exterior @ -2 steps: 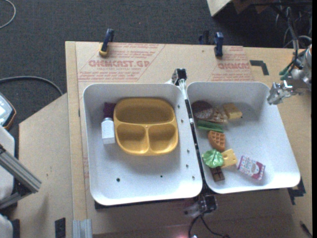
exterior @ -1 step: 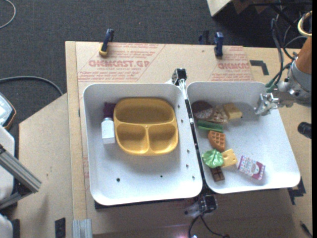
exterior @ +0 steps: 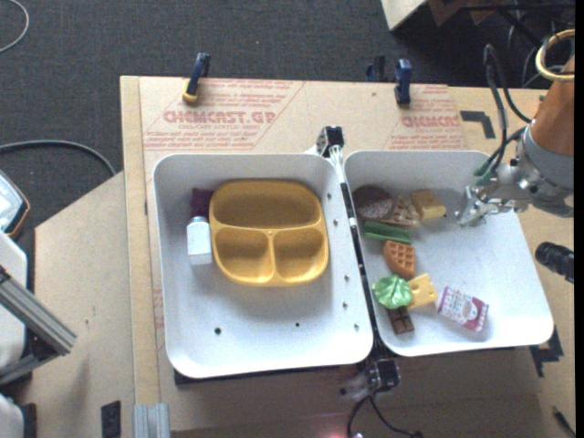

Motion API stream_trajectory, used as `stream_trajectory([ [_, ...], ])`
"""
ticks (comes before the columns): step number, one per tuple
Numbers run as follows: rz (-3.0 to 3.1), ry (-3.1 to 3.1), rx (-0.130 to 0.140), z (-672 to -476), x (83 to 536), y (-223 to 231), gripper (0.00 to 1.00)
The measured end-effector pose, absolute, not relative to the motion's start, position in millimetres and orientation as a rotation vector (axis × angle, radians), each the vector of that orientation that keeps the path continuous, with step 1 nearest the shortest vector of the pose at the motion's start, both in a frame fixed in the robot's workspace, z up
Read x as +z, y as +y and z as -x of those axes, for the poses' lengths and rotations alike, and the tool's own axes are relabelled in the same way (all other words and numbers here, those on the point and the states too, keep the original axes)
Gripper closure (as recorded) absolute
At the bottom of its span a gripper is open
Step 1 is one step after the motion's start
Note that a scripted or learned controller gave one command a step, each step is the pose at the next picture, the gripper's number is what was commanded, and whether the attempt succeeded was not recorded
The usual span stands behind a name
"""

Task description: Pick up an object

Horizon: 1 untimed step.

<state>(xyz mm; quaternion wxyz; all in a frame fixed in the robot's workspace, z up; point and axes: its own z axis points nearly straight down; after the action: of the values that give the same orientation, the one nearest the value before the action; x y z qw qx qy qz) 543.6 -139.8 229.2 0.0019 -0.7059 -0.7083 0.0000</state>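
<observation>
My gripper (exterior: 469,212) hangs low over the right bin (exterior: 511,272), near its upper right part, on the grey arm coming in from the right. Just to its left lies a tan block (exterior: 427,204). Further left are a brown round piece (exterior: 369,199) and a flat wedge (exterior: 398,213). Below them lie a green bean (exterior: 388,234), a waffle (exterior: 400,256), a green leaf (exterior: 392,291), a yellow cheese slice (exterior: 422,289), a brown bar (exterior: 402,320) and a pink carton (exterior: 463,307). I see nothing held by the gripper.
The left bin (exterior: 182,318) holds a yellow divided plate (exterior: 269,231), a white bottle (exterior: 199,241) and a dark purple item (exterior: 201,198). A raised divider (exterior: 351,235) separates the bins. Cables hang at the upper right behind the arm.
</observation>
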Motion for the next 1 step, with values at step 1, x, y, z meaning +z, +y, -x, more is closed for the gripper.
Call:
stream_trajectory([
  [1, 2.211, -2.222, 0.002, -514.3, 216.3, -88.3, 1.00],
])
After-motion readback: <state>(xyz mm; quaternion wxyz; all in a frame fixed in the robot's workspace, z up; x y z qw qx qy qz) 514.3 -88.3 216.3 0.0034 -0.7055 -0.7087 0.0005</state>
